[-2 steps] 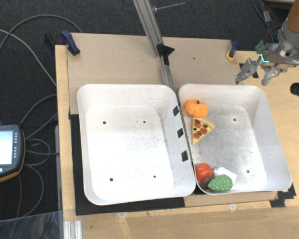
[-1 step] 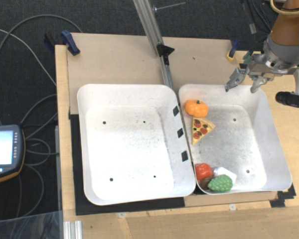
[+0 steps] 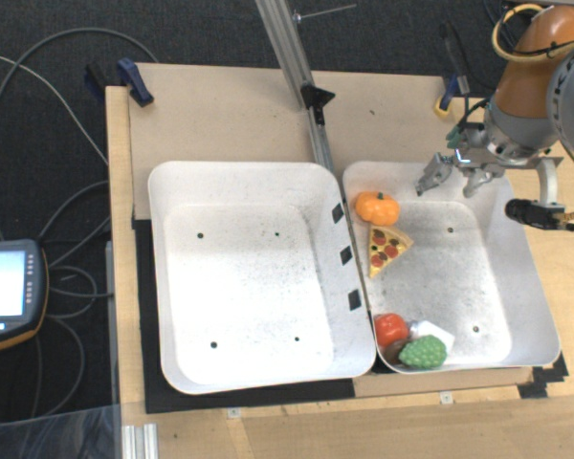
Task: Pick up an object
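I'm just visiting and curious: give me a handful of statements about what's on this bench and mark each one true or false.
1. The toy pumpkin lies in the right bin. True.
2. The pizza slice lies in the left bin. False: it lies in the right bin, just below the pumpkin.
3. The gripper holds the pumpkin. False: its fingers are spread with nothing between them, apart from the pumpkin.
4. A red toy and a green toy lie at the right bin's near left corner. True.
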Controlling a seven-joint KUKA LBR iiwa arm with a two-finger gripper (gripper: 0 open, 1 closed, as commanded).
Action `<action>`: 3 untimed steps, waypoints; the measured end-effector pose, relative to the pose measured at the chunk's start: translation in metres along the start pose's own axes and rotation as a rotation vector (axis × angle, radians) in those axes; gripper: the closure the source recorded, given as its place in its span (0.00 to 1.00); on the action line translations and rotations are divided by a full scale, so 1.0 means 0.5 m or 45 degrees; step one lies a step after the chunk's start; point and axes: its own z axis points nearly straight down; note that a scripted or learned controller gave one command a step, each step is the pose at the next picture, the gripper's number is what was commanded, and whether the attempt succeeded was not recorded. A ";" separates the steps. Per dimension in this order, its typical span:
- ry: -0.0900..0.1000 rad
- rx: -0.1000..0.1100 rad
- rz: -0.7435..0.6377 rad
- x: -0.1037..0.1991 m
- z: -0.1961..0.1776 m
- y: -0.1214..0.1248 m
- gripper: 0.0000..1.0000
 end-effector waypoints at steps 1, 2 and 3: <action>0.001 0.000 0.000 0.002 0.106 -0.002 0.00; -0.003 -0.012 -0.002 0.002 0.073 0.004 1.00; -0.004 -0.017 0.003 -0.002 -0.030 -0.013 1.00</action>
